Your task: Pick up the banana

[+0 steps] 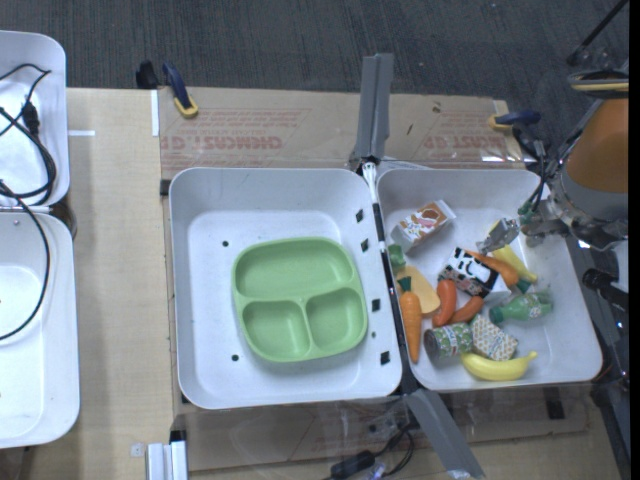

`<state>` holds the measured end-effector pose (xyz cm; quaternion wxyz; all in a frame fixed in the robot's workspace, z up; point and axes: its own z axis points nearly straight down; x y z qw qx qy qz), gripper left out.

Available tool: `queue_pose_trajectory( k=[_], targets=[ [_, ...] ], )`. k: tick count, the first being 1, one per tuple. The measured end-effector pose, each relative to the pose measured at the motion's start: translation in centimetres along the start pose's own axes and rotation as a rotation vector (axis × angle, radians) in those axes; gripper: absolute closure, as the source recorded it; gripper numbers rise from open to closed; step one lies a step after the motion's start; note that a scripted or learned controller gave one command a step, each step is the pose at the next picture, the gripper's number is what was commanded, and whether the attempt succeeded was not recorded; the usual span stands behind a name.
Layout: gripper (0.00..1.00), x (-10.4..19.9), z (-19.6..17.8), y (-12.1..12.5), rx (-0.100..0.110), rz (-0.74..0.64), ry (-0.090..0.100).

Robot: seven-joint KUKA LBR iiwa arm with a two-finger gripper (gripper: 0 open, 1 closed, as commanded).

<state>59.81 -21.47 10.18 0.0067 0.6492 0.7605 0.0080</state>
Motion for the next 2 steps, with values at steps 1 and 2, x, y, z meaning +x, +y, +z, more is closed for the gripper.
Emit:
queue_pose_trajectory(
  k=[1,2],
  targets=[
    [1.0,-0.2,-0.8,-0.1,0.004,0.002,-0.004],
    [1.0,4.6,-11.5,4.9,0.019,-0.016,-0.002]
  ],
)
